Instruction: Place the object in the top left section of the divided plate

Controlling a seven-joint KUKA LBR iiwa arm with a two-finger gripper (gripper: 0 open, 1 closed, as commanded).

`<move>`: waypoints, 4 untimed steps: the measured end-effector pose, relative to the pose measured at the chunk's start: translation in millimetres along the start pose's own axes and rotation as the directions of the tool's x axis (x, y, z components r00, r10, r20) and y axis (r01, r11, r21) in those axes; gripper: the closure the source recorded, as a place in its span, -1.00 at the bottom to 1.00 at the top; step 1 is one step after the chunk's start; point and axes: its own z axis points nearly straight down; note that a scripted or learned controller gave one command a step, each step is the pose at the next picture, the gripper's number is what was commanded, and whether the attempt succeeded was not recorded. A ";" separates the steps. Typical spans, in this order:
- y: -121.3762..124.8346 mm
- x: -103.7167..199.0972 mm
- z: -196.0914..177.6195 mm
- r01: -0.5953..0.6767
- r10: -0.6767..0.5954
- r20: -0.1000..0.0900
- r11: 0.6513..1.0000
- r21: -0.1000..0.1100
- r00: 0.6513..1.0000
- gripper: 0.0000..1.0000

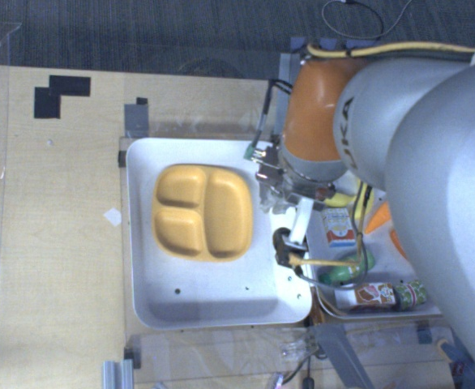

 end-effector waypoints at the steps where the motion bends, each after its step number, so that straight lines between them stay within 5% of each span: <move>1: -42.9 -6.7 -53.8 0.269 -0.270 -0.001 0.963 -0.003 0.963 1.00; 2: -42.9 -6.7 -53.8 0.269 -0.269 -0.001 0.963 -0.003 0.963 -1.00; 3: -31.8 -0.2 -136.2 0.369 -0.369 -0.001 0.930 -0.005 0.930 -1.00; 4: -30.9 0.9 -147.1 0.374 -0.374 -0.001 0.927 -0.008 0.927 1.00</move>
